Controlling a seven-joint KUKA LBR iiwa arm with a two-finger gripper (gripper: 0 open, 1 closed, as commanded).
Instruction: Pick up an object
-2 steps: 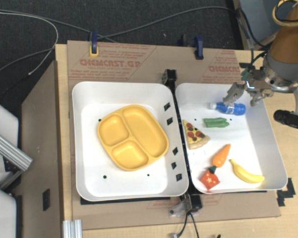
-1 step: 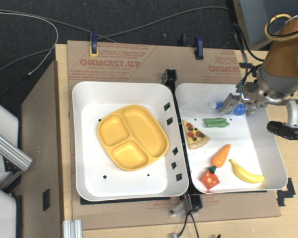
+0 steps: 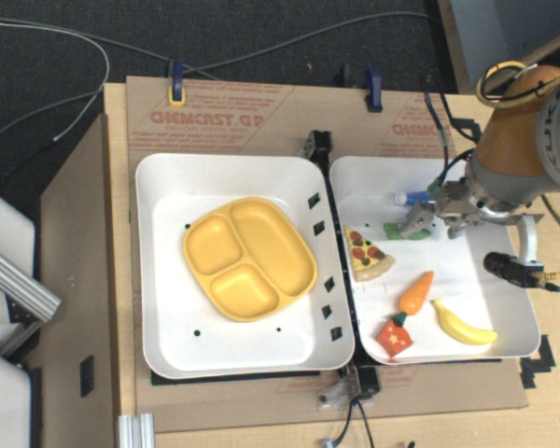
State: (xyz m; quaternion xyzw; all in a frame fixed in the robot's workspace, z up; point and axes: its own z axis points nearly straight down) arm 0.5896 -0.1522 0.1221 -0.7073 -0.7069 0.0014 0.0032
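- The bench (image 3: 75,250) is brown board, with two white bins side by side on it.
- The left bin (image 3: 159,278) holds a yellow plate (image 3: 250,258) with three compartments, lying near the bin's middle.
- The right bin (image 3: 518,329) holds the small things, and the arm (image 3: 523,138) reaches in over its far right part.
- The gripper (image 3: 436,220) hangs low over the upper middle of the right bin; whether its fingers are apart or together cannot be told, and nothing can be seen between them.
- A banana (image 3: 464,325) lies near the bin's lower right corner.
- A pizza slice (image 3: 366,255) lies by the bin's left wall, near the divider.
- A carrot (image 3: 415,292) lies tilted between the pizza slice and the banana.
- A red strawberry (image 3: 395,337) sits just below the carrot's lower end.
- A small green piece (image 3: 395,229) lies just left of the gripper.
- A small blue thing (image 3: 413,198) lies just above the gripper.
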